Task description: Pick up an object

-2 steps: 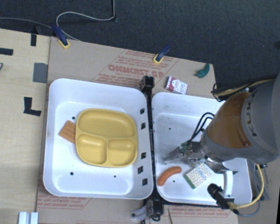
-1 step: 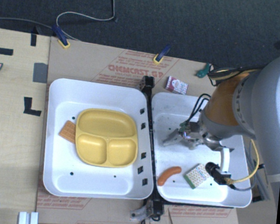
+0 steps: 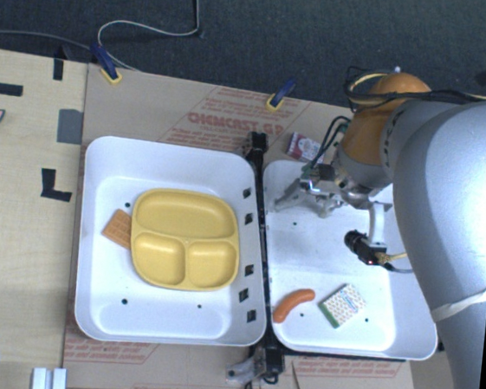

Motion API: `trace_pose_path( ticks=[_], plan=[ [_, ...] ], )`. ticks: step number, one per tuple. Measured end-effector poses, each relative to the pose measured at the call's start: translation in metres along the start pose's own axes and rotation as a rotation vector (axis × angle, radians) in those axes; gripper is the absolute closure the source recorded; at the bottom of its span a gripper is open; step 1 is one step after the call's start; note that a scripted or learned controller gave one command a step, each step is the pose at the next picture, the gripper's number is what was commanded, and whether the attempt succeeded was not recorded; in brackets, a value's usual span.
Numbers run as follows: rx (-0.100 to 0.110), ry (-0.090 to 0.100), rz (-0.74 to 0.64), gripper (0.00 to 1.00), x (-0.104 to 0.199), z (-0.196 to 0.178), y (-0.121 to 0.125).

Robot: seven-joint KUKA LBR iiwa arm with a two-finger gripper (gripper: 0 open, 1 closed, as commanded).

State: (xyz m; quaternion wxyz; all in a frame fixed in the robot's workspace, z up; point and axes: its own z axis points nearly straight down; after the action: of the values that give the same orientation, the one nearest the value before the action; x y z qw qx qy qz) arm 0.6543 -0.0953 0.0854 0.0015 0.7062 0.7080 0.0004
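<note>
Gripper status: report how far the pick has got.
Done: the arm has reached over the right bin, and the gripper sits near that bin's far left corner. In hand: nothing visible between its fingers. Left: the whole pick. The sausage and small packet lie at the right bin's near edge; the yellow tray rests in the left bin.

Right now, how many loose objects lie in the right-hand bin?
2: a hot dog by the near-left corner and a small green-and-white packet just right of it. The arm covers the bin's far right, so more may be hidden.
</note>
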Motion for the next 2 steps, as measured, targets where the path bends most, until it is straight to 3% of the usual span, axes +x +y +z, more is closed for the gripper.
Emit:
trace_pose_path(
  ticks=[1,2],
  plan=[
    [0.001,-0.003,-0.001,1.00,-0.0002,-0.0099,-0.0001],
    [0.001,-0.003,-0.001,0.00,0.0001,-0.0097,-0.0001]
  ],
)
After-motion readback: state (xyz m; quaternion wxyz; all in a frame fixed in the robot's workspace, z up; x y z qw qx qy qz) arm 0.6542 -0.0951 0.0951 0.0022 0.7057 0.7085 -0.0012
